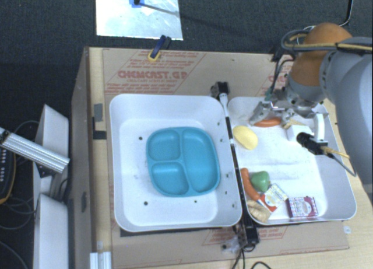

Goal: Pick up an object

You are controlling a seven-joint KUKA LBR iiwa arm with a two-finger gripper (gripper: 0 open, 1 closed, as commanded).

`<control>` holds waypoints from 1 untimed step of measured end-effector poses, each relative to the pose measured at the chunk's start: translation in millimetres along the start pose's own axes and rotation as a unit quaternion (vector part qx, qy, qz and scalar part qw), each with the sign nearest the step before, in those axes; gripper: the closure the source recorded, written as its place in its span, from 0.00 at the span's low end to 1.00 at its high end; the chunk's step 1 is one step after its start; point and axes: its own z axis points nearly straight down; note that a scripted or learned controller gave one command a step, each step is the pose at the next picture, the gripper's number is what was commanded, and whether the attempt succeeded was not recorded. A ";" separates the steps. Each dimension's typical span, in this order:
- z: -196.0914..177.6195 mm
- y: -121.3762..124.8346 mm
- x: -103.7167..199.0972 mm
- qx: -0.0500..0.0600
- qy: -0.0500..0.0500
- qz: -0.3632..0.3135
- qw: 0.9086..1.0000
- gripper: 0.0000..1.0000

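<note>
- Where the two white bins meet, a yellow lemon-like object (246,138) lies in the right bin (344,201), near the dividing wall.
- Left bin (125,139): holds a blue divided plate (182,160).
- Right bin, front: carrot (250,185), green pepper-like item (260,179) and small red-and-white carton (301,206) lie clustered.
- Gripper (269,116): lowered over the right bin's far end; an orange-red item (267,123) lies just below it. Whether the gripper is open or closed cannot be told.
- Arm (344,78): enters from the right, wrist bent downward.

Grey arm (349,81), orange band (317,52) – black cables, silver tool (274,113) w/ metal fingers
</note>
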 end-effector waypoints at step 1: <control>-10.4 -3.3 -1.4 0.011 0.001 -0.001 1.000 1.00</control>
